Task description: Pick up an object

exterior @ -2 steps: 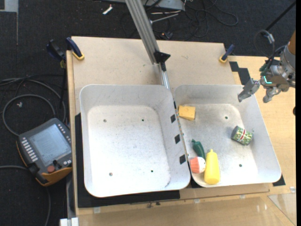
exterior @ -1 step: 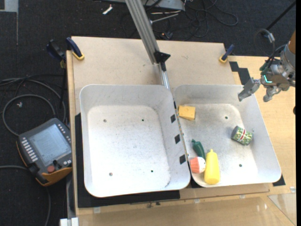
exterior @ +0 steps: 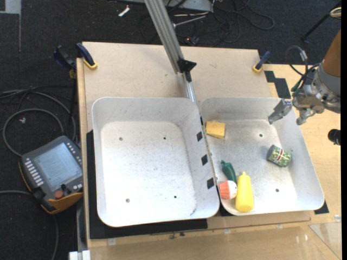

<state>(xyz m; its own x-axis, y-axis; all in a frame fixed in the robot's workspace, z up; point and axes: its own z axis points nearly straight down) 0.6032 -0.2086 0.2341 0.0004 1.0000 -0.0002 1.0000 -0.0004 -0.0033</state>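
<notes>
— Dark carpet and loose cables ring the bench (exterior: 141, 75); two white bins sit side by side on it; what do you have to work with?

— Everything is in the right bin (exterior: 303, 161); the left bin (exterior: 141, 161) gives me nothing to aim at. A yellow block (exterior: 216, 129) lies near the divider at the far side; a green-and-white can (exterior: 279, 156) lies on its side toward the right wall; a yellow bottle (exterior: 244, 192), a green piece (exterior: 229, 171) and a small red-and-white ball (exterior: 227, 188) crowd together at the near edge.

— Which would you go for?

— The can, I judge; it lies apart from the rest and closest to me; I should come straight down with my fingers spanning its short width, not its length (it looks likely to roll); the cluster risks catching two things at once.

— And where are you now?

— My gripper (exterior: 291, 112) hangs over the far right corner of the right bin, above its rim, clear of every object; my two fingers are spread apart with nothing between them; my wrist slants in from the right, so I need to shift toward the near side before descending.
</notes>
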